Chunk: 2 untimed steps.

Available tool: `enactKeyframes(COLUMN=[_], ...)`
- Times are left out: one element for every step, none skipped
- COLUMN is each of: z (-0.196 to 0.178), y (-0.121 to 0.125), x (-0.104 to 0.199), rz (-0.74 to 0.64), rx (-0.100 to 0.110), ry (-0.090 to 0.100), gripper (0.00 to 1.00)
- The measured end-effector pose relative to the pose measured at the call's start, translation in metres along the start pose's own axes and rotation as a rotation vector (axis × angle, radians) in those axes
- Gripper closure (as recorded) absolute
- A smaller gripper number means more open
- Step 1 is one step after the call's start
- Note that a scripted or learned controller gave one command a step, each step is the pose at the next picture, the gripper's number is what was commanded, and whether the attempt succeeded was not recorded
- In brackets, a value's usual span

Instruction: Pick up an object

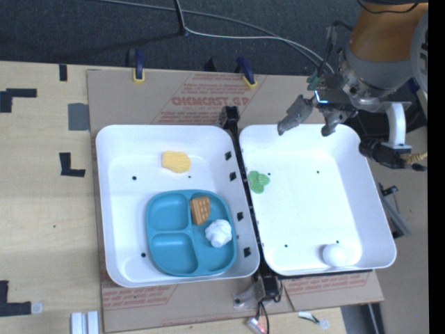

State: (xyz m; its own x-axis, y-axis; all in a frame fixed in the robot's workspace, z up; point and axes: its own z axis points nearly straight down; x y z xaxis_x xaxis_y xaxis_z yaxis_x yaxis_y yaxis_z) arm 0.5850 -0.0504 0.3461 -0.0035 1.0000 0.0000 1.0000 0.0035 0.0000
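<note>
My gripper [309, 122] hangs above the far edge of the right bin [361, 186], its two fingers spread open with nothing between them. A small green object [259, 181] lies at the right bin's left side, below and left of the gripper. A white ball [338, 254] rests near that bin's front right corner. In the left bin [118, 179] a yellow piece [176, 161] lies on the floor, and a blue divided tray [174, 245] bears a tan waffle-like piece [200, 209] and a white crumpled object [219, 233].
The two bins meet along a black hinge strip [240, 186]. Cardboard [201, 99] lies under the bins, held by clamps at the back. Cables run across the dark floor beyond the bench. The arm's orange band [386, 26] stands at the upper right.
</note>
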Motion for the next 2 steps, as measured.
enactKeyframes(z=[0.168,0.162], y=[-0.042,-0.025], x=[0.005,0.031], rz=[0.003,0.001], rx=[0.014,0.001], ry=[0.000,0.000], gripper=[0.00,0.00])
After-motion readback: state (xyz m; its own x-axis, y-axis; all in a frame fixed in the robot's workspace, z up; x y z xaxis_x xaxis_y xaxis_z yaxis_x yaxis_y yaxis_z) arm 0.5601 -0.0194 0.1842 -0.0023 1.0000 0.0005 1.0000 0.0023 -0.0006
